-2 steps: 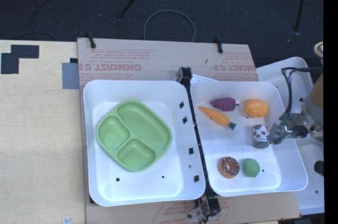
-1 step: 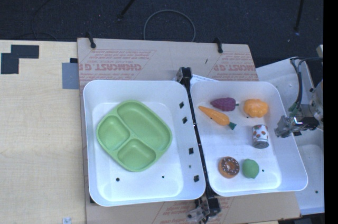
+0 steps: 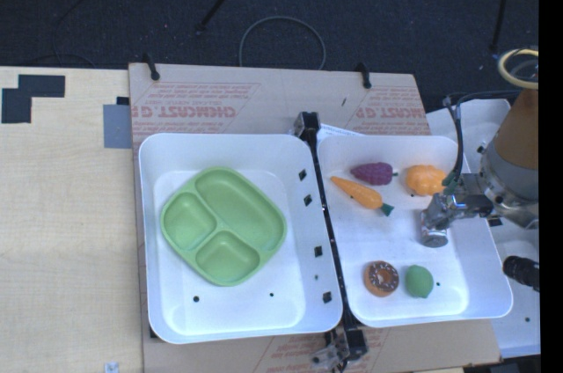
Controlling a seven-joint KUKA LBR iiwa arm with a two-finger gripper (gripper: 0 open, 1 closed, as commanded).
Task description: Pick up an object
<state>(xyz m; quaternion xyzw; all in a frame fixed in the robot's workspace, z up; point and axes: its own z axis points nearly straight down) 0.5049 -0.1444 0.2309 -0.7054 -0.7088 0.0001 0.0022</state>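
Observation:
The right bin (image 3: 475, 296) holds several toy foods: an orange carrot (image 3: 358, 193), a purple piece (image 3: 372, 173), an orange-yellow fruit (image 3: 426, 179), a sprinkled donut (image 3: 382, 278) and a green ball (image 3: 419, 281). My gripper (image 3: 434, 230) hangs over the right part of this bin, below the orange-yellow fruit and above the green ball. Nothing shows between its fingers.
The left bin (image 3: 176, 160) carries a green divided plate (image 3: 223, 224). A black divider (image 3: 321, 222) runs between the two bins. Cardboard (image 3: 229, 103) lies under both bins. The arm's orange band (image 3: 523, 129) stands at the right edge.

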